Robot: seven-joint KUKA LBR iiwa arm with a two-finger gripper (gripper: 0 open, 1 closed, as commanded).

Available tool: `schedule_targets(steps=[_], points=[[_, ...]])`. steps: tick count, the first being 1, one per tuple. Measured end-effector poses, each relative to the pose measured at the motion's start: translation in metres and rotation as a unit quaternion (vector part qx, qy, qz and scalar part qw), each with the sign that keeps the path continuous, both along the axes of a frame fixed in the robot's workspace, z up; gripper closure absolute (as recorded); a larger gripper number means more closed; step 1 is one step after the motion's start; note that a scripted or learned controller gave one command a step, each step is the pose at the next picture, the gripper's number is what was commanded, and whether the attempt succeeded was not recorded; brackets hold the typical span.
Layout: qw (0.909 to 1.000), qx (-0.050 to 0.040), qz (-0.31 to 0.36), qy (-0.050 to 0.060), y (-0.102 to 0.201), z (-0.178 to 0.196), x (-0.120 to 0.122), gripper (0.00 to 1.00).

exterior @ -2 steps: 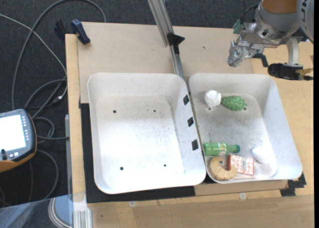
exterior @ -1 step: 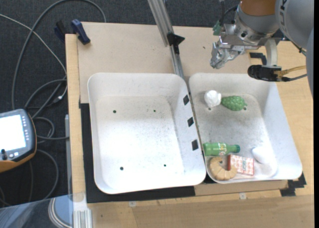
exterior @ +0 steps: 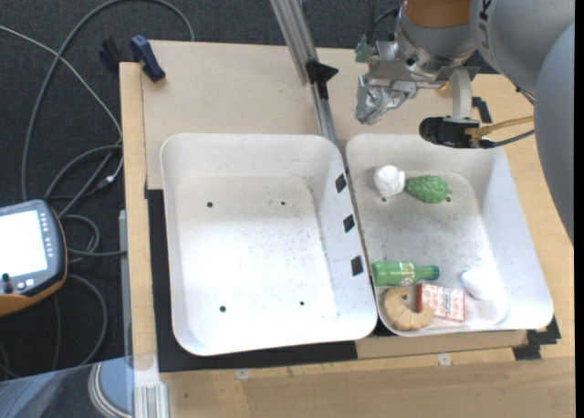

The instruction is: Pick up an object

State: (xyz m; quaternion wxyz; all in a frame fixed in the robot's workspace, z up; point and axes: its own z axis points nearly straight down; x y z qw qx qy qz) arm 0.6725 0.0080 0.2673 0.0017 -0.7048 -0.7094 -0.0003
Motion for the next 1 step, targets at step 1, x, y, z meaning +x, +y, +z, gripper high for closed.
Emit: schedule_targets(steps=[1], points=[[1.0, 0.0001, 0.0, 0.002, 0.0592, -0.0182, -0.0037, 1.0]])
